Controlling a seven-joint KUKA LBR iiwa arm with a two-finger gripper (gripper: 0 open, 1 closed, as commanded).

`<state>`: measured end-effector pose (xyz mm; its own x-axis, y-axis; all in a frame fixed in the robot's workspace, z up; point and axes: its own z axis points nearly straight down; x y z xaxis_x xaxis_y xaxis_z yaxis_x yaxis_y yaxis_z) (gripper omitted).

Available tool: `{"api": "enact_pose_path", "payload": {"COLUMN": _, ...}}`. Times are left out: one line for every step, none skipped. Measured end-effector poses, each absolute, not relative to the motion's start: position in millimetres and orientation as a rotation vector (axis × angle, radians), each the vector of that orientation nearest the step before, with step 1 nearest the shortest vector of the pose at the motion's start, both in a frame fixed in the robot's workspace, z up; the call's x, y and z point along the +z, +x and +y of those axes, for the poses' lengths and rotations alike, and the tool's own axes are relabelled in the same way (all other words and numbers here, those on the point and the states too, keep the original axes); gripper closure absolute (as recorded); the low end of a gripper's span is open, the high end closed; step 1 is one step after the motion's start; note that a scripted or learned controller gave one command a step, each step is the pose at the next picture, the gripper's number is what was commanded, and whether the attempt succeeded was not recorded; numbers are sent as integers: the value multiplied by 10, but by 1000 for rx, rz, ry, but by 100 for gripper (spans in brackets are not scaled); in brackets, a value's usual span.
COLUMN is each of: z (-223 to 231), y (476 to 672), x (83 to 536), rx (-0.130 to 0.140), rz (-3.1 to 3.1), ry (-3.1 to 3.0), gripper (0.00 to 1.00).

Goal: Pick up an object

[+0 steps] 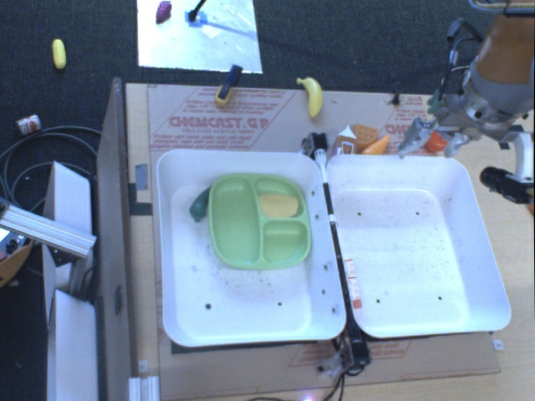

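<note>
We see a yellow plastic banana [313,95] lying at the bench's far edge, beside a blue-and-yellow clamp [227,84]. Past that edge, a shiny square sheet [226,36] on dark carpet [359,23] carries a small purple grape bunch [163,11]. A yellow lemon-like toy [58,53] lies on the carpet's left part.

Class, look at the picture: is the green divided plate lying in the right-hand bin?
No. The green divided plate lies in the left bin, with a yellow piece in one compartment.

Arm [501,48] cropped; teal object [199,205] half-hidden
</note>
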<state>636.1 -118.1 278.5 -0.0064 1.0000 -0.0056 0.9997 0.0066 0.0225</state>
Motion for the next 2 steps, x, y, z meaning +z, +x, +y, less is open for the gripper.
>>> {"api": "enact_pose_path", "payload": {"z": -1170, "y": 6333, "x": 2795, "rx": 6, "rz": 2228, "ry": 2204, "gripper": 100}}
{"api": "enact_pose_path", "payload": {"z": -854, "y": 6705, "x": 2630, "rx": 5, "rz": 2228, "ry": 2210, "gripper": 100}}
